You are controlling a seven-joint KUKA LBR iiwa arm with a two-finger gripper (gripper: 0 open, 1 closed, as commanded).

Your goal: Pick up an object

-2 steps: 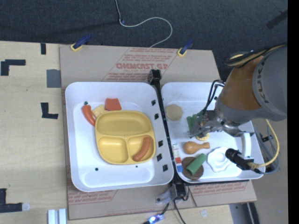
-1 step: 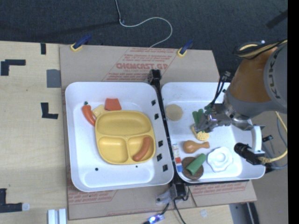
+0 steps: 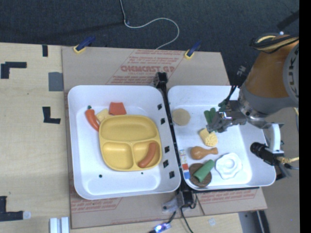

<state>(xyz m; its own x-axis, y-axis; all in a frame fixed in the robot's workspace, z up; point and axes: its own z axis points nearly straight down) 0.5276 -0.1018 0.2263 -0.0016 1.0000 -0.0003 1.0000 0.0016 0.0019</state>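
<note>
**End effector low over the right bin, near the corn and a green piece**

End effector (image 3: 218, 123) sits down inside the right bin (image 3: 252, 178), reaching in from the right, its dark tip close above a small green piece (image 3: 210, 115) and just beside the yellow corn cob (image 3: 210, 138). From where I stand the tip is a dark clutter against the white floor, and I cannot tell how wide it stands or whether it has anything in its grip.

Any toy will do for this task, and the nearest candidates lie in that same bin: the green piece at the tip, the corn just below it, a chicken drumstick (image 3: 203, 152) lower down, a fried egg (image 3: 228, 164) toward the near corner, a round beige cookie (image 3: 181, 116) by the divider, and a brown disc (image 3: 199, 175) with a green stick (image 3: 204, 169) lying across it. The left bin (image 3: 80, 140) holds a yellow divided plate (image 3: 127, 130) with a sausage (image 3: 148, 155) in one compartment, and a carrot (image 3: 92, 119) beside the plate.

To do this well, I reckon it should settle on one target, most likely the green piece or the corn, since the two lie close together and a grasp straddling both could squeeze either aside. Centre over the chosen toy, come straight down, close firmly, then lift slowly enough to see whether it comes along.
</note>
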